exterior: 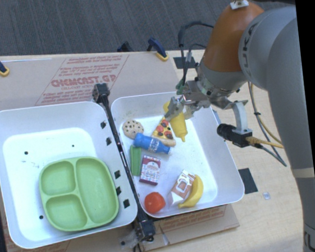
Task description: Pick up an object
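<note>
jaws (174,110): grip state unclear | yellow plastic mustard bottle (178,127) just below | risk: off-centre closing tips it onto pizza-slice toy (163,132)

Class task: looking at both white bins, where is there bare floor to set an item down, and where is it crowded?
Free: the left bin floor behind the green tray, and the right bin strip right of the banana. Crowded: the right bin's left half, from cookie to tomato.

Arm (261,43) cut off by right and bottom edges. Gripper (177,108) fingers blurred against yellow bottle (178,127); contact not resolvable. Bottle top hidden behind gripper. Banana (194,192) partly covered by small carton (182,186). Print on red box (150,170) too small to read.
</note>
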`<state>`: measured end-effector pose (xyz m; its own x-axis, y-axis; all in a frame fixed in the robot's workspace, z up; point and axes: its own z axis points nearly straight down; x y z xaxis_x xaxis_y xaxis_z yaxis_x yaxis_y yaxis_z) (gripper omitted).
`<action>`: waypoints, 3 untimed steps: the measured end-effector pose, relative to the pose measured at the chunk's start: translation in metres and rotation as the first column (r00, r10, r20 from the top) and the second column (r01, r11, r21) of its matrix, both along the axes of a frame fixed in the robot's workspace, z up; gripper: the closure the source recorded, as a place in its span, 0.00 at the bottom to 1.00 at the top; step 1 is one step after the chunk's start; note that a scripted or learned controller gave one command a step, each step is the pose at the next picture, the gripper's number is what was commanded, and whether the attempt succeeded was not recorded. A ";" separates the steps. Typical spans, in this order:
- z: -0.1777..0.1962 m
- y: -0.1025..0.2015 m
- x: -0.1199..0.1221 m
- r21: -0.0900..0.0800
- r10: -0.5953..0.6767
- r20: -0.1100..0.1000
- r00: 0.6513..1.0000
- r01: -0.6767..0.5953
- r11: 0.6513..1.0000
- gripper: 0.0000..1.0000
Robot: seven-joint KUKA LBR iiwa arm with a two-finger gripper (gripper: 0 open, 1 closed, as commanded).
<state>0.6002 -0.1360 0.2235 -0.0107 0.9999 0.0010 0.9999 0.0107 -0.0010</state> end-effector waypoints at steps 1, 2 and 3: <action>0.003 0.053 -0.043 -0.001 -0.003 -0.003 1.000 0.003 1.000 1.00; 0.013 0.053 -0.043 -0.001 0.000 -0.003 1.000 0.000 1.000 1.00; 0.024 0.053 -0.042 -0.001 0.004 -0.003 1.000 -0.004 1.000 1.00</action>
